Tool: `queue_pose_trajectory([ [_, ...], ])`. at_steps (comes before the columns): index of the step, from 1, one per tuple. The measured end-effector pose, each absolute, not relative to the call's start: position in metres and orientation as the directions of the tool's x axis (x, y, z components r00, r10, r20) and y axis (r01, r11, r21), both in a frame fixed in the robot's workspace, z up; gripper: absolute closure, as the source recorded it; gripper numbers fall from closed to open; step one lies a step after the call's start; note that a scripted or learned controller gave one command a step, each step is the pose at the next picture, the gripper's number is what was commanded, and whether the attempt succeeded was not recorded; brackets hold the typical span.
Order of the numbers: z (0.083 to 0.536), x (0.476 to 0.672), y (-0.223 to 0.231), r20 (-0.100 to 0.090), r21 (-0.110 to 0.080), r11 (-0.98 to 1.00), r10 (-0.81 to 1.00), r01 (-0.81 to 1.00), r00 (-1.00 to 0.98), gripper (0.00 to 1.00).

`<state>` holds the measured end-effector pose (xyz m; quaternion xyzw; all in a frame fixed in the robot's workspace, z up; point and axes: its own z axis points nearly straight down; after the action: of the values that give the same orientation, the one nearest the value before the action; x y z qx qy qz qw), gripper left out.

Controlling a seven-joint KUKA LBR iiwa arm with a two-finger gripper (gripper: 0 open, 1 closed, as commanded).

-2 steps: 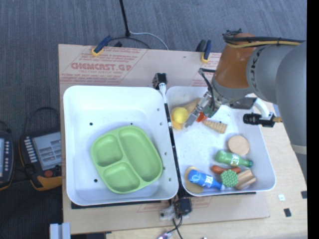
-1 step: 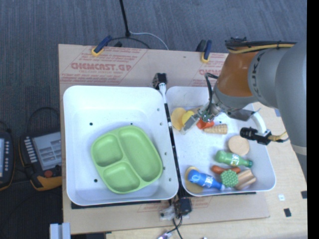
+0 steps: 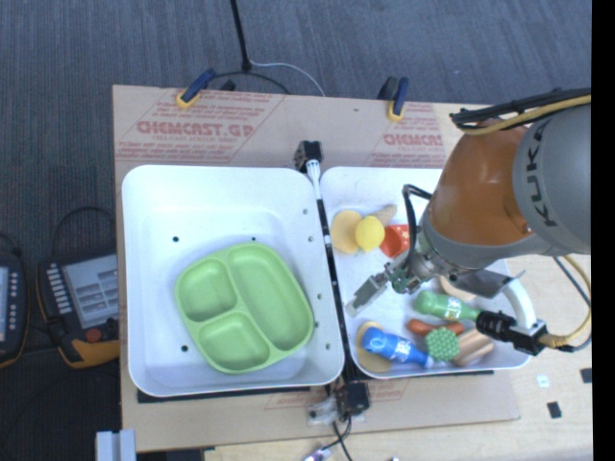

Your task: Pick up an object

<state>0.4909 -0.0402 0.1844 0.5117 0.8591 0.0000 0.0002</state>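
Reached in from the right with the grey and orange arm [image 3: 500, 190]. Hung the claw [image 3: 380, 284] low inside the right bin [image 3: 384, 176], above a bare white spot near the middle wall. Could not tell if the claw was apart or together, as too small and too dark to see. Held nothing that could be seen. Had lots of toys to pick from, all in that same bin: a yellow ball [image 3: 370, 230] just behind the claw, a green bottle [image 3: 444, 305] just beside it, a blue toy [image 3: 394, 349] near the front wall. Looked aimed between them, so likely needed a small move to get over one. Kept only a green plate [image 3: 245, 305] in the left bin [image 3: 154, 219], flat, maybe as a spot to drop things. Stood both bins side by side on the table [image 3: 192, 123], close enough for one arm.
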Motion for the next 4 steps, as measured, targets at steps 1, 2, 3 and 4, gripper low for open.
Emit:
queue_pose_trajectory([
  [1, 0.184, 0.487, -0.084, 0.0, -0.001, 0.61, 0.792, 0.792, -0.61, 0.0],
  [2, 0.099, 0.484, -0.104, 0.0, 0.0, 0.551, 0.835, 0.835, -0.551, 0.0],
  [3, 0.094, 0.49, -0.105, -0.007, 0.011, 0.712, 0.702, 0.702, -0.712, 0.0],
  [4, 0.095, 0.494, -0.105, -0.019, 0.017, 0.891, 0.453, 0.453, -0.891, 0.0],
])
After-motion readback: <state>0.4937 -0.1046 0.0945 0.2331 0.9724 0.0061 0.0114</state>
